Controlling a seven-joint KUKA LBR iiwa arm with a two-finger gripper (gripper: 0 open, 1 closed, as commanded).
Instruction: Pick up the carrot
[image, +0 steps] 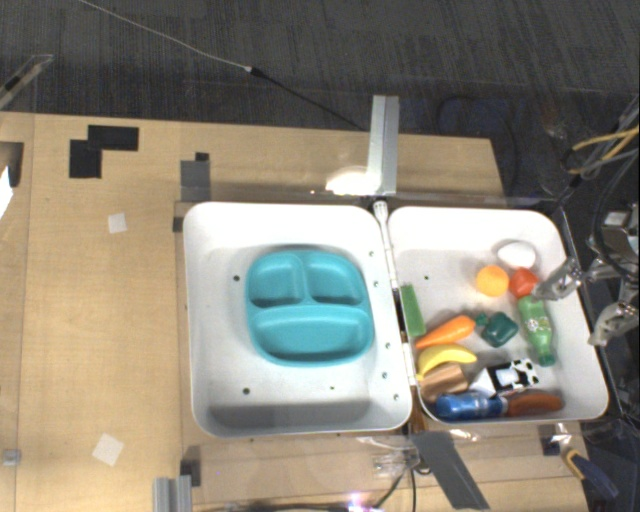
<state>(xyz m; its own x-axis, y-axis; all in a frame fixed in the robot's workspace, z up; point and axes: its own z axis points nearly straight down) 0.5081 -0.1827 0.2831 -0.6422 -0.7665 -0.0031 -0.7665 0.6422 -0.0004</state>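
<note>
Carrot (447, 330) is seen lying slantwise in the right bin (455, 225), near that bin's left wall and about midway along it, touching nothing that grips. Just below it a yellow banana (446, 357) is laid, and a dark green block (497, 327) sits just to its right. The left bin (210, 300) carries a teal divided tray (300, 305). The gripper (610, 325) is placed at the right bin's right rim, well apart from the carrot; whether it is open cannot be told.
</note>
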